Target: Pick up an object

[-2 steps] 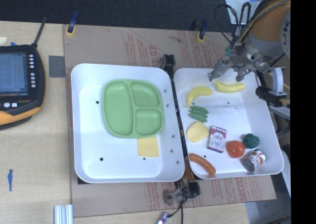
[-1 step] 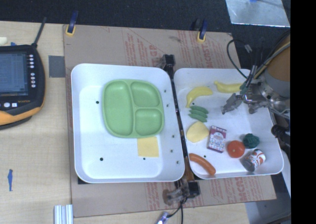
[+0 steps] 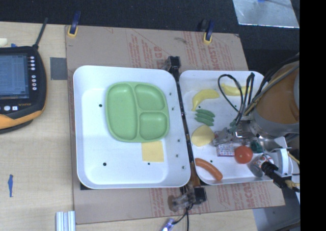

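Note:
My gripper [image 3: 224, 140] hangs low over the right bin [image 3: 224, 178], reaching in from the right. Just to its left, close to its tip, lies a pale yellow rounded fruit [image 3: 202, 135]. A red tomato [image 3: 243, 154] sits just to the right of the gripper, under the wrist. An orange sausage [image 3: 209, 169] lies near the bin's front edge. Further back are green pea pods [image 3: 205, 117], a yellow banana [image 3: 204, 97] and another yellow piece [image 3: 232, 90], which black cables partly cover. I see nothing held.
The left bin [image 3: 91, 169] holds a green divided plate [image 3: 136, 111] and a flat yellow square [image 3: 153, 151] in front of it. A handheld control pendant [image 3: 18, 87] lies on the bench at far left. Clamps sit between the bins at back and front.

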Controlling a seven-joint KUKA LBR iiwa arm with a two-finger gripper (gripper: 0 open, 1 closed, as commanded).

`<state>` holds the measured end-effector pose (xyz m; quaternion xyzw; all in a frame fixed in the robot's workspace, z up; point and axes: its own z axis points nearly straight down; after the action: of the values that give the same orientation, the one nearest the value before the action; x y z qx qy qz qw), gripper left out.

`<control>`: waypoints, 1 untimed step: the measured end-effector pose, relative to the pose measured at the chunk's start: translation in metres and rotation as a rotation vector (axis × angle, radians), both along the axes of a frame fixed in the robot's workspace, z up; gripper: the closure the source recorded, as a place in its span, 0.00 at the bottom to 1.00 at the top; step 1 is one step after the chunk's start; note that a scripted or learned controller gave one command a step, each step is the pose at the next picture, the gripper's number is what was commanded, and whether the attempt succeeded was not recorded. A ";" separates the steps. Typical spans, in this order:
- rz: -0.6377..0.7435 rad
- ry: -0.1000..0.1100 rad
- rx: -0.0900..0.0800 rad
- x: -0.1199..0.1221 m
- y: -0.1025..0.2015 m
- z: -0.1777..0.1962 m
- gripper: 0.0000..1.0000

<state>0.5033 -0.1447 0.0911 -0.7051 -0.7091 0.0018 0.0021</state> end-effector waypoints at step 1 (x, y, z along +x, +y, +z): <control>-0.003 -0.004 -0.001 -0.027 -0.053 0.053 0.00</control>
<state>0.4760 -0.1981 0.1445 -0.7062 -0.7080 0.0008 0.0005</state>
